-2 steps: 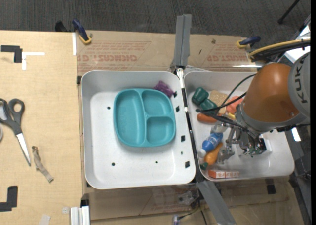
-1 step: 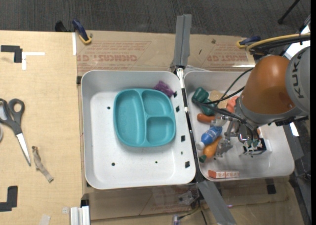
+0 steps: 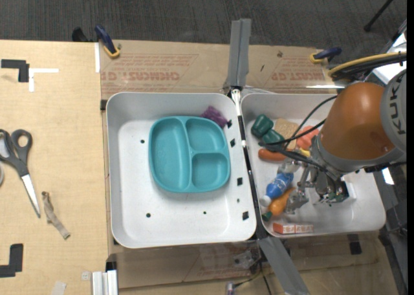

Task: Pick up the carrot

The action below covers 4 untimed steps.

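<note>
Carrot (image 3: 272, 154) – skinny, smooth orange taper – lies in the right white bin (image 3: 369, 219) beside a green lump, metal pincer (image 3: 304, 198) hovering just below it, can't tell its grip state.

Arm (image 3: 362, 125) cut off at right edge, covering part of right bin (image 3: 362, 222), tool (image 3: 309, 191) fingers too cluttered to read

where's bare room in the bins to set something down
In the left bin, bare floor runs left of and below the teal plate. A purple piece sits at the plate's top right. The right bin is crowded: carrot, blue bottle, green item and gripper; bare floor along its lower right.
</note>
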Tool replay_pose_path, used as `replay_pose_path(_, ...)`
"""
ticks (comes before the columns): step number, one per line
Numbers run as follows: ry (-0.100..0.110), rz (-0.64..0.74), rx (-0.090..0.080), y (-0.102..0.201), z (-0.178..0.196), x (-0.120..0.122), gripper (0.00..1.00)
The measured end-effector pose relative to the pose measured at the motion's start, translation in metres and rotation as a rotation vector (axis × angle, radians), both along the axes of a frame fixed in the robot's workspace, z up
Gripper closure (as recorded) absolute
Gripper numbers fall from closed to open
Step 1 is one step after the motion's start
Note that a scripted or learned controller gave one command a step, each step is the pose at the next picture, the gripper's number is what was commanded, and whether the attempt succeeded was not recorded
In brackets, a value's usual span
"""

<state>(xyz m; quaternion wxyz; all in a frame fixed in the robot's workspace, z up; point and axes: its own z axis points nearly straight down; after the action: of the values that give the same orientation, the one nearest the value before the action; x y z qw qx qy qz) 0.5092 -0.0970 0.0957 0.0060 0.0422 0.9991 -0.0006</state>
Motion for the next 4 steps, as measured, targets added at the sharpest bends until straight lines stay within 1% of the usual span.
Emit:
replay_pose_path(1,0.004,-0.015,0.000,0.001,-0.001,0.006,0.00)
replay_pose_path(2,-0.001,-0.026,-0.001,0.001,0.000,-0.007,0.00)
replay_pose_path(3,0.001,-0.161,0.000,0.000,0.000,-0.009,0.00)
replay_pose_path(4,-0.007,-0.161,-0.005,-0.003,0.012,-0.006,1.00)
